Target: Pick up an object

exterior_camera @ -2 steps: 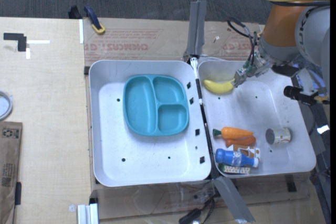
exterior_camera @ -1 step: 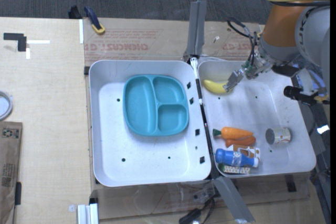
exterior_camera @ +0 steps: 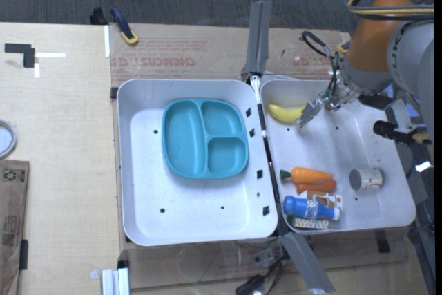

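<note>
The gripper (exterior_camera: 309, 114) hangs low in the right bin (exterior_camera: 387, 217), its tip just beside the banana (exterior_camera: 283, 112) at the far-left corner. I cannot tell how the fingers are set. Judging from this, the wall (exterior_camera: 266, 141) could block a clean grasp, or the banana could slide. The left bin (exterior_camera: 138, 169) holds 1 blue plate (exterior_camera: 205, 138); both sit on a cardboard-covered bench (exterior_camera: 55, 148).

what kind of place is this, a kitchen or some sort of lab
Most likely a robot lab bench for grasping trials, not a kitchen. A grey and orange arm reaches over two white bins, the food is toys such as a banana and carrot, and clamps hold cardboard to the bench.
</note>
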